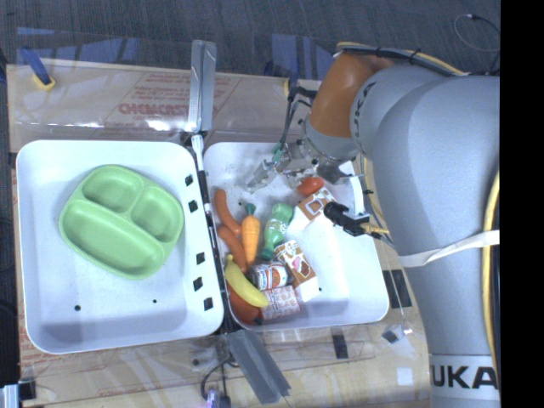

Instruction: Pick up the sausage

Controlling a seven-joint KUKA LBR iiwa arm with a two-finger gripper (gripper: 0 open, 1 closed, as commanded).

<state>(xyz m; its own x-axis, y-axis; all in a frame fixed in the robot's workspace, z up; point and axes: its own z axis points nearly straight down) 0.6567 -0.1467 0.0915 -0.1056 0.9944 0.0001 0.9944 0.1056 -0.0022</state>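
The sausage (222, 208) is a slim reddish-brown link lying along the left wall of the right bin (357, 296), with a second similar link (230, 243) just below it. My gripper (274, 165) hangs over the bin's far part, up and to the right of the sausage and apart from it. I see nothing held in it. The grey wrist with its orange band (340, 100) covers the bin's far right corner.
An orange carrot (250, 235), a green bottle (276, 226), a banana (242, 286), a can (270, 275), snack packets (296, 263), a small carton (315, 204) and a red round item (310, 184) crowd the right bin. A green divided plate (123, 219) lies in the left bin (51, 313).
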